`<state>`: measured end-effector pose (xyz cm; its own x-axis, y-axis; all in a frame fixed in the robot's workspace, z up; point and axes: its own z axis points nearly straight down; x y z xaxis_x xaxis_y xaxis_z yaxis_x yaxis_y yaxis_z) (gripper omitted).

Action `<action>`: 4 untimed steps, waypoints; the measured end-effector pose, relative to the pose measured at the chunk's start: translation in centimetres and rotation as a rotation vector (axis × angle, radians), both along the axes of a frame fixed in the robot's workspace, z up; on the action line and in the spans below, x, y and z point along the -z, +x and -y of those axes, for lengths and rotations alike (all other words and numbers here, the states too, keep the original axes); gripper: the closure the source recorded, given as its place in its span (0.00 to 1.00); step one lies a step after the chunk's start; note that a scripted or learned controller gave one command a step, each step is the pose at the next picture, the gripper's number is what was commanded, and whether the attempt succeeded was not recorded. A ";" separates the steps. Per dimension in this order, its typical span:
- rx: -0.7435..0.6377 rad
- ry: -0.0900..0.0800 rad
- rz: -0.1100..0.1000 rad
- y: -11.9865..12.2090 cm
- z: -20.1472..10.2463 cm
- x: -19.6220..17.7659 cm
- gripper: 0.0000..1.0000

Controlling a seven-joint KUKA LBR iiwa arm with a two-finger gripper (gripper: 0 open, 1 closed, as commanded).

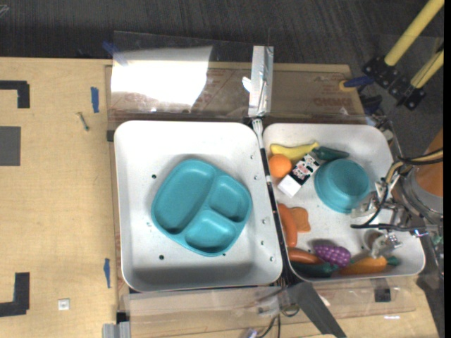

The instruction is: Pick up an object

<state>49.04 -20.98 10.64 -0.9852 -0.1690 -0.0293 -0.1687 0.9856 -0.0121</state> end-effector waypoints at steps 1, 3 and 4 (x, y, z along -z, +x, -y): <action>-0.368 -0.004 -0.017 1.7 1.3 1.8 0.00; -0.281 0.001 -0.015 8.3 -1.4 0.6 1.00; -0.283 0.004 -0.019 8.2 -1.6 0.7 0.00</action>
